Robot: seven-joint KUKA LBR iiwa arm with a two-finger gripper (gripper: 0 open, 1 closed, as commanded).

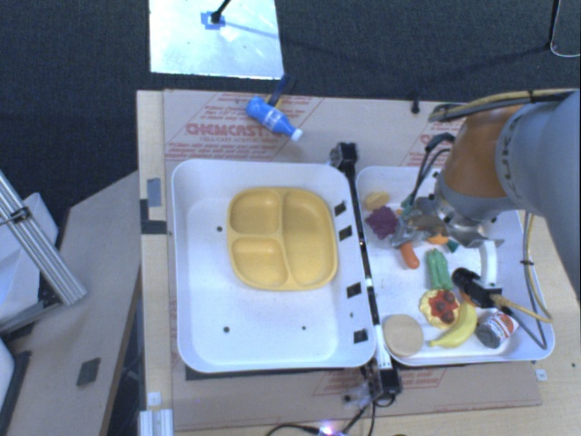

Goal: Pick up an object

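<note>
Right bin (pixel 517 352): purple grape bunch (pixel 382 222), carrot (pixel 410 256), green cucumber (pixel 439 270), banana (pixel 457 328), pizza slice (pixel 440 305), round cracker (pixel 404 334) and small can (pixel 493 329). Gripper (pixel 419 218) low just beside the grapes; finger spread cannot be told. Left bin (pixel 195 334): yellow divided plate (pixel 280 238).

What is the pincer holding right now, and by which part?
Cannot be told: the pincer is low among the right white bin's toy foods, beside the purple grape bunch, its tips hidden.
</note>
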